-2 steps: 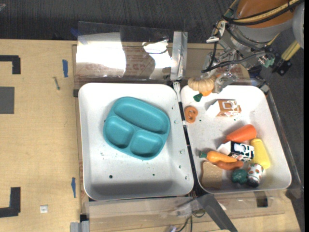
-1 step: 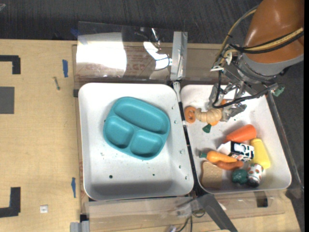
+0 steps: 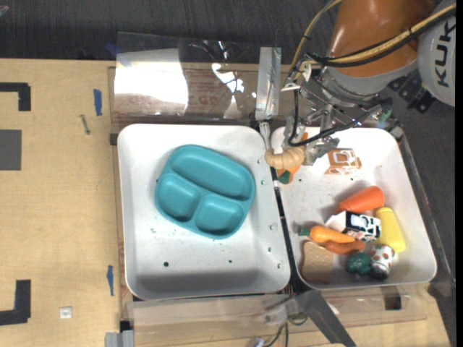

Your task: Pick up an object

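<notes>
Cardboard covers the worktop (image 3: 51, 215), and two white bins sit on it side by side. Inside the left bin (image 3: 145, 266) lies a teal divided plate (image 3: 205, 190). Over the far left corner of the right bin (image 3: 419, 266), the end effector (image 3: 296, 144) hangs just above a small tan toy (image 3: 283, 160) at the bin's edge; whether it is spread or pinching, I cannot tell. Nearer me, toy foods cluster together: an orange carrot (image 3: 333, 237), a yellow piece (image 3: 391, 228), a bread slice (image 3: 317, 261).
</notes>
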Controlling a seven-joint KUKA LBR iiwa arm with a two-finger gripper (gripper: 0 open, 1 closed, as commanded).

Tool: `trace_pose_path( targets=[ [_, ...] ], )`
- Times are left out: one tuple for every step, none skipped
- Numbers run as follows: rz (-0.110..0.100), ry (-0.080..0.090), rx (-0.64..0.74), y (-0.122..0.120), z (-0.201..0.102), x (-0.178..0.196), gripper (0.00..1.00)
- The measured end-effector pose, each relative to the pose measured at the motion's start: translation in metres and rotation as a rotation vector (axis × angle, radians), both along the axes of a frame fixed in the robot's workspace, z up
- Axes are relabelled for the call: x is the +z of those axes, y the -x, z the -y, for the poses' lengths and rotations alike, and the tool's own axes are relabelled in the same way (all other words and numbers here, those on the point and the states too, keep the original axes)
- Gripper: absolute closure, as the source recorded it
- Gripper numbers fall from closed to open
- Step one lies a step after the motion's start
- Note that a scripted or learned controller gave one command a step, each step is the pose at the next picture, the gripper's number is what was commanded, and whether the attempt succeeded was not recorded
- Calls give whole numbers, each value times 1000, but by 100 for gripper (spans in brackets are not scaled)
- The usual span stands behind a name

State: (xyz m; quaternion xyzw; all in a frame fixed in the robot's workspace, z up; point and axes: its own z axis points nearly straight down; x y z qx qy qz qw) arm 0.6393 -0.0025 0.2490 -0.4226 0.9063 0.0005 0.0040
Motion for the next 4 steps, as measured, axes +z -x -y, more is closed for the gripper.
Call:
trace_pose_path(
  targets=[
    [6, -1, -81, -29, 5, 53, 100],
    [-7, -1, -39, -27, 2, -20, 100],
    [10, -4, -42, -31, 1, -3, 100],
    [-1, 3, 71, 77, 1, -4, 100]
  ],
)
